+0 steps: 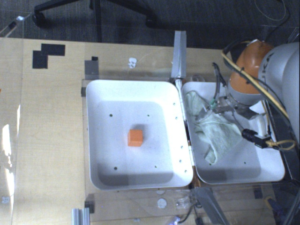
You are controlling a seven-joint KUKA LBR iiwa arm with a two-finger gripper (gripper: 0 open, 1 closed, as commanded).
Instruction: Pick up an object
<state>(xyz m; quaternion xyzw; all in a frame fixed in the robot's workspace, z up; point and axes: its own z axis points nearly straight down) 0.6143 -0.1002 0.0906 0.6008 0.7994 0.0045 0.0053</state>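
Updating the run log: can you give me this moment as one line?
arm: over right bin | gripper: at pale cloth, grasp unconfirmed | orange cube: left bin, untouched

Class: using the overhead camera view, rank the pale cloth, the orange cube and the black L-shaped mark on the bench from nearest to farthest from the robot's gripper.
Gripper, over the right bin:
1. Pale cloth, right bin, directly beneath.
2. Orange cube, middle of left bin.
3. Black L-shaped mark, bench's far left corner.

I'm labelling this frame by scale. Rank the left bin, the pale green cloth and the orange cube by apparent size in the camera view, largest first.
1. Left bin, by far the largest.
2. Pale green cloth, crumpled in the right bin, partly under the arm, so its full extent is unsure.
3. Orange cube, clearly the smallest.
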